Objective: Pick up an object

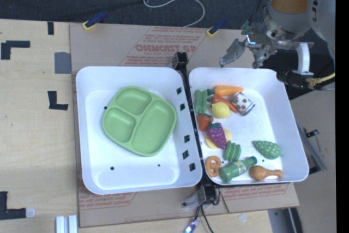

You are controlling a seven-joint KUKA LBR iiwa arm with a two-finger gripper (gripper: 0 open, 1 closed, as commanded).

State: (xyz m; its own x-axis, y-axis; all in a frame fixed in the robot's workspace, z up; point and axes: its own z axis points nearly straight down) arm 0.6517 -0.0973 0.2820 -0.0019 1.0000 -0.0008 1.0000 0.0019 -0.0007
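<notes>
I see my tool (244,55) open and empty above the right bin's (289,112) far edge, so next I must descend onto a toy like the carrot (228,90).

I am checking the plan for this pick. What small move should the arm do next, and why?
Probably bring the end effector toward the camera and down, over the right bin. It hangs above the bin's far rim, with nothing between its open fingers, while the toys lie nearer: the carrot and the lemon are the closest ones.
</notes>
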